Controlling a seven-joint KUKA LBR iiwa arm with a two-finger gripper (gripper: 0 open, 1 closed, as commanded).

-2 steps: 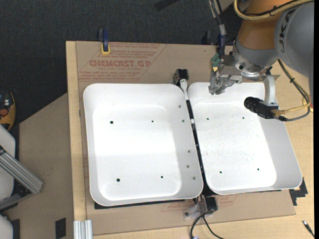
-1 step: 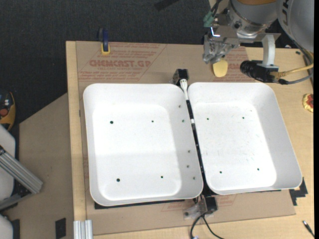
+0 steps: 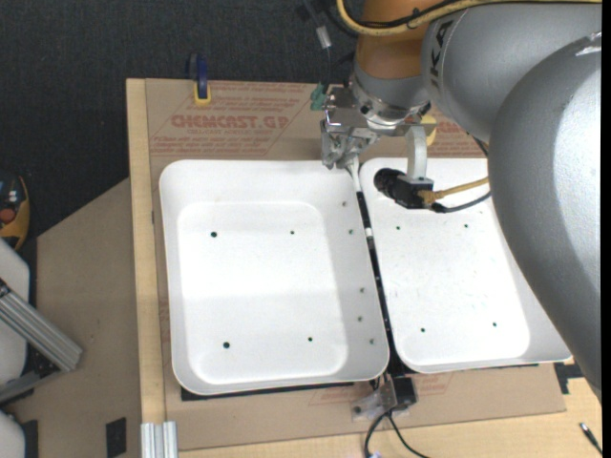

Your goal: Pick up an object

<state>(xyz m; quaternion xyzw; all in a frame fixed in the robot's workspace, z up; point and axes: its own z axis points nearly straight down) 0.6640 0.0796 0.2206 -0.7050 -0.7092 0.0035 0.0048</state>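
Gripper hangs at twelve o'clock over the seam between left bin and right bin; jaw state — cannot tell.

Bright even light, bins near blown-out, soft shadows, slight blur

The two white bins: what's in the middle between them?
In the camera view, a thin dark gap separates the left bin from the right bin.
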